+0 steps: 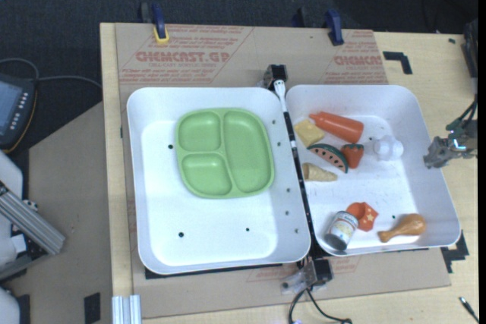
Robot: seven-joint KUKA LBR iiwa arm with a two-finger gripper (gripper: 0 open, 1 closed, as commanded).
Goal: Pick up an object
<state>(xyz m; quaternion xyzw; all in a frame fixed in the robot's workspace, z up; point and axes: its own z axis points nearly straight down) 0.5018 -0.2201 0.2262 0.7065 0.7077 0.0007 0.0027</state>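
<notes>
The right bin [425, 186] was the cluttered one: carrot [337, 124], cheese [307, 132], watermelon slice [328, 155], can [341, 230] and drumstick [402, 225], mostly crowded toward its left and front walls. The middle and right of it had bare floor. The gripper [446, 149] sat at the right rim; couldn't tell how its jaws stood. The left bin [152, 239] held a green plate [225, 152].

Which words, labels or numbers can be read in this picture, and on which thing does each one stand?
"CHEMCAST G P": red print on the brown board under the bins, behind the left bin.
"CHEMCAS": the same print, cut off, behind the right bin.
Smaller red lines under both: too blurred to read.
Label on the can: too small to read.
</notes>
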